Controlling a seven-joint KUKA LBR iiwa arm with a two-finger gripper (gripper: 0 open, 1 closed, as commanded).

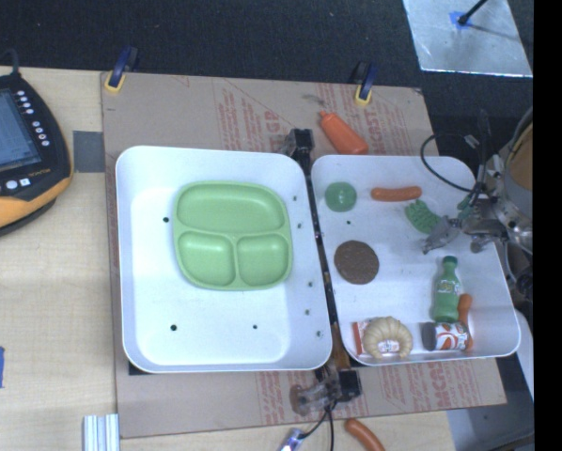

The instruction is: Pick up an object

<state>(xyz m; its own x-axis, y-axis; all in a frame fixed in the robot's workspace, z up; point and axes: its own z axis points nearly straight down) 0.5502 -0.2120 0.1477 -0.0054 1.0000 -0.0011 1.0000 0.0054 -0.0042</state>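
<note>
We are seeing the hand [441, 242] hovering above the right bin [408, 332], beside the green bottle [446, 290], its grip we cannot tell

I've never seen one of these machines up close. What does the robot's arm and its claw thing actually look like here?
At the right edge of the camera view, the gripper is a small dark grey metal assembly with thin fingers, one pointing out over the right bin. Dark cables loop above it. Behind it sits a pale grey, boxy wrist section and a curved orange-brown patch, probably the arm's band. I can read no markings.
</note>
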